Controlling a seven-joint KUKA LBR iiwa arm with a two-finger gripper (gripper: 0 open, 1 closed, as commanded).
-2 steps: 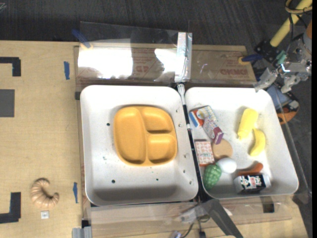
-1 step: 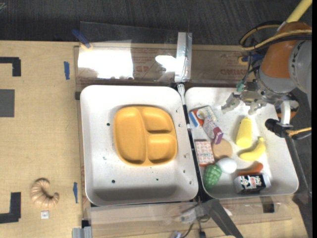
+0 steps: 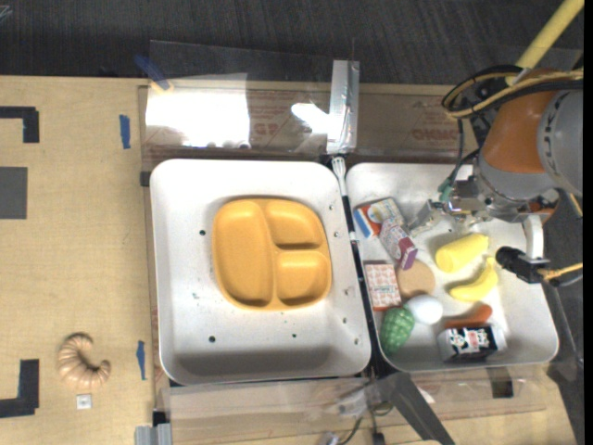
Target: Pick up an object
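- Grey arm (image 3: pixel 542 146) is reaching in from 3 o'clock; its gripper (image 3: pixel 463 200) is hovering over the right bin (image 3: pixel 542 336).
- Jaw state cannot be told.
- Yellow lemon (image 3: pixel 460 251) is lying just at 6 o'clock of it.
- Packet labels are proving unreadable.

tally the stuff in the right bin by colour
yellow: 2, the lemon-like piece and the banana
green: 1
white: 1, the ball
tan: 1
orange-red: 1
printed packs and carton: 4
total: 10
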